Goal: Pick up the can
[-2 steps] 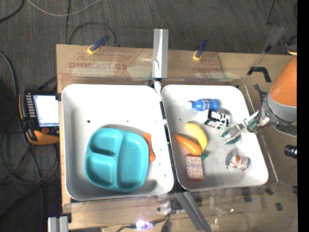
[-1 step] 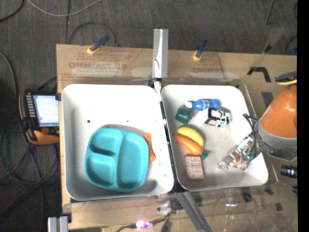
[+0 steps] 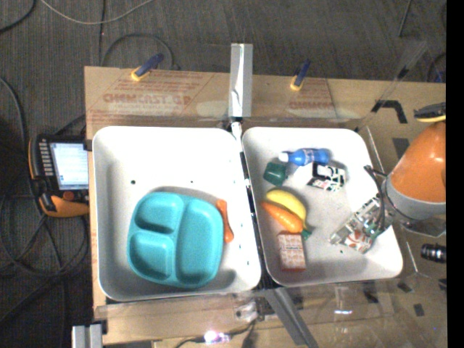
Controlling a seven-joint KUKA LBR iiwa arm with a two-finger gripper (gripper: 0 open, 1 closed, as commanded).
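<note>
The can (image 3: 291,251), brownish red with a pale label, lies on its side near the front of the right bin (image 3: 377,267). My gripper (image 3: 357,232) hangs low over the same bin's right part, roughly a hand's width to the right of the can and apart from it. The grey arm with its orange band (image 3: 424,172) reaches in from the right edge. I see nothing of the can between the gripper's parts.
Also in the right bin are a banana (image 3: 287,201), an orange carrot-like piece (image 3: 279,216), a blue bottle (image 3: 306,156), a green item (image 3: 275,172) and a black-and-white item (image 3: 328,175). The left bin (image 3: 109,194) holds a teal divided plate (image 3: 175,238) and a small orange piece (image 3: 225,220).
</note>
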